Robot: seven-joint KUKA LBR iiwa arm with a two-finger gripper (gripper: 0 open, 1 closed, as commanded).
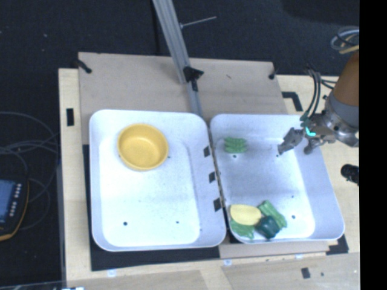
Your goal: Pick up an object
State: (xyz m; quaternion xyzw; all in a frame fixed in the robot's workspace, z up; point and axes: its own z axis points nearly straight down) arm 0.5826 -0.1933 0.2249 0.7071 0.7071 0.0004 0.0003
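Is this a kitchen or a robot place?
Most likely a robot lab, not a kitchen. A robot arm's gripper hangs over two white bins on a workbench. Inside are toy-like things, such as a yellow bowl, and cables trail over the dark floor.

Two shallow white plastic bins (151, 222) sit on a pale tan wooden bench (230, 80), the white faintly speckled. A round yellow bowl (143, 146) glows in one. A ridged light-green piece (235, 144) lies apart; a pale yellow lump (243, 214), a bright green strip (273, 213) and a dark teal block (268, 226) cluster together. The arm's wrist band (347, 83) shows orange-brown above grey metal.
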